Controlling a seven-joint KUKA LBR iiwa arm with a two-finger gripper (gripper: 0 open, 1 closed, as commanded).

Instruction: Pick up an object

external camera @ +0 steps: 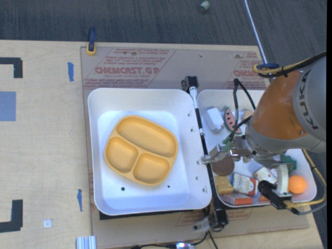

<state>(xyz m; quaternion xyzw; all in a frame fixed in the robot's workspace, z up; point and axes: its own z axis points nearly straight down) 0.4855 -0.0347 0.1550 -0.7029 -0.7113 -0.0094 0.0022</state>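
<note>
Your gripper (224, 157) is low over the right bin (311, 193), right by the brown disc (223, 166); can't tell its state; pickable clutter's just beside the orange ball (297, 184).

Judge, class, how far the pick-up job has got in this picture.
Done: the arm has reached over the right bin. In hand: its gripper is down among the small items near a brown round piece. Left: no lift is visible; the yellow tray lies in the left bin.
</note>
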